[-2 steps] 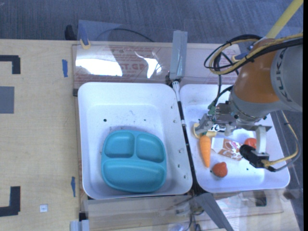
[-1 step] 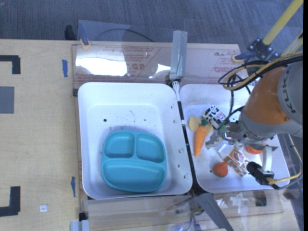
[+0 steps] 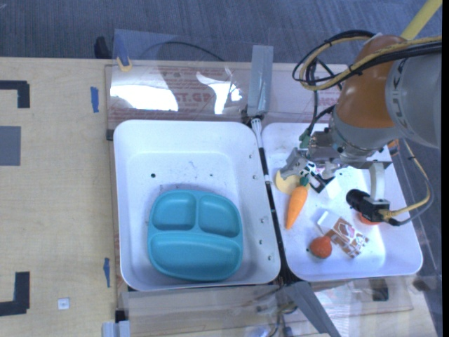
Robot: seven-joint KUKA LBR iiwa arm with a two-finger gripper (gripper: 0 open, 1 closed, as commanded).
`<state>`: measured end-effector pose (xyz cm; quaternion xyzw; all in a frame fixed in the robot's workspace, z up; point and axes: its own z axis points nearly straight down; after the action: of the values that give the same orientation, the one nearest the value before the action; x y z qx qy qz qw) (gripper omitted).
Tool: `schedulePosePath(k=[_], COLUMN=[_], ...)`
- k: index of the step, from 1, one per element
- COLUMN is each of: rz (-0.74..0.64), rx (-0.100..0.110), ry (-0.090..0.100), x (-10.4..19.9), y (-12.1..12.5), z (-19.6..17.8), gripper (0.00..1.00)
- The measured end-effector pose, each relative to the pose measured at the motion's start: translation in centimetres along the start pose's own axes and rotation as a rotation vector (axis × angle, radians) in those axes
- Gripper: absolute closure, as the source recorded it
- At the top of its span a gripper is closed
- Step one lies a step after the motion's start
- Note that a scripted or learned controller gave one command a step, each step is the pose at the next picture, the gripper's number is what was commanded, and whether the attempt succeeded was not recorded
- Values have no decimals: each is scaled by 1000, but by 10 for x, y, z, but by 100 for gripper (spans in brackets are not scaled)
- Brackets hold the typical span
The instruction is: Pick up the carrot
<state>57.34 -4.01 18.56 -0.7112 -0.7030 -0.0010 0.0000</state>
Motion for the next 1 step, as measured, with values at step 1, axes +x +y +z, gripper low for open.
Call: schedulePosePath(k=[1], rz=[10], rx=[9], ry=[-1], x=[-24], y=[-40], z=[2], gripper=[0])
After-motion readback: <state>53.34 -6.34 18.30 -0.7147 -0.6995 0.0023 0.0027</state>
